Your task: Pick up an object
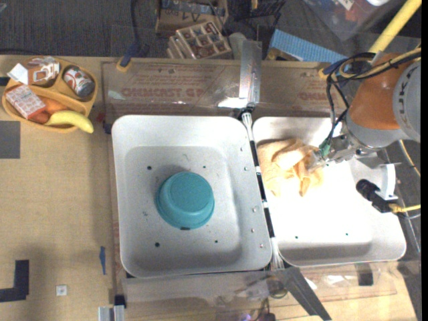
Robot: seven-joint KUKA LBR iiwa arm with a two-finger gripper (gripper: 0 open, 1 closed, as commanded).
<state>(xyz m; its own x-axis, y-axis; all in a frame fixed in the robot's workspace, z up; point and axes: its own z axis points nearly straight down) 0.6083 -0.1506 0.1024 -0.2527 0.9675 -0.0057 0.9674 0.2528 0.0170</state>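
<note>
The wooden bench (53, 206) carries two white bins, left (127, 179) and right (374, 246), side by side, plus a yellow tray (27, 116) of what looks like food at its far-left corner.

Grey arm (409, 105), orange band (376, 105) (above the wrist), dark cables (338, 92), black-tipped end effector (322, 154)

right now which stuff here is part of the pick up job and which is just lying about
Part of the job:
- gripper, over the right bin
- pale yellow object beside it
- teal bowl in the left bin

Lying about:
- tray of toy food
- banana
</note>
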